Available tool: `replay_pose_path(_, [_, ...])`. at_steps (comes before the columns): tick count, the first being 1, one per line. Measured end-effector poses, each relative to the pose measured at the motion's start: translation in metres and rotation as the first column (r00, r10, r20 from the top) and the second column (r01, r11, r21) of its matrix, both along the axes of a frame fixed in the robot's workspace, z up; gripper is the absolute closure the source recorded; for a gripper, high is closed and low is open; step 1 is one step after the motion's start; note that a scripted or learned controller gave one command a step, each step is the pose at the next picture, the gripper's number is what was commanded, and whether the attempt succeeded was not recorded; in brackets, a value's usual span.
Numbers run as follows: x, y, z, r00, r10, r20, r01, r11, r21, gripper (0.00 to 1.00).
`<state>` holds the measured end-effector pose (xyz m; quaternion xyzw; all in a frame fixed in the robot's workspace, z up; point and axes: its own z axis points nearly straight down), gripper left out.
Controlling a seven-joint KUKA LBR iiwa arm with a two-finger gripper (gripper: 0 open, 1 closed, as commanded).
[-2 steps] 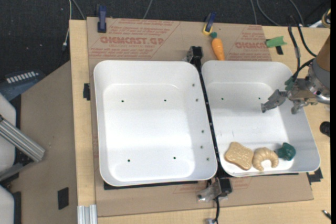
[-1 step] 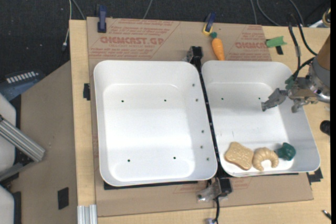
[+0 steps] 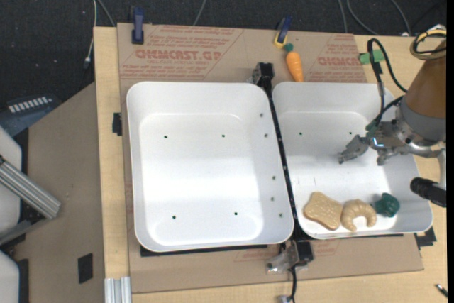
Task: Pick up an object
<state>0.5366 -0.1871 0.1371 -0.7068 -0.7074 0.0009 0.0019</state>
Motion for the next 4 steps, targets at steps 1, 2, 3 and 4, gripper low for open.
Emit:
replay_pose_path(1, [-0.001,0.000,-0.052,1.000,0.000,0.001,0.000,1.000,0.000,0.00])
replay_pose_path(2, [0.000,0.000,-0.039,1.000,-0.001,0.005,0.001,1.000,-0.002,1.00])
replay_pose_path(3, [0.004,-0.008,0.007,1.000,-0.001,0.008,0.001,1.000,-0.003,1.00])
replay_pose_path(4, [0.013,-0.003,0.057,1.000,0.000,0.009,0.000,1.000,-0.003,1.00])
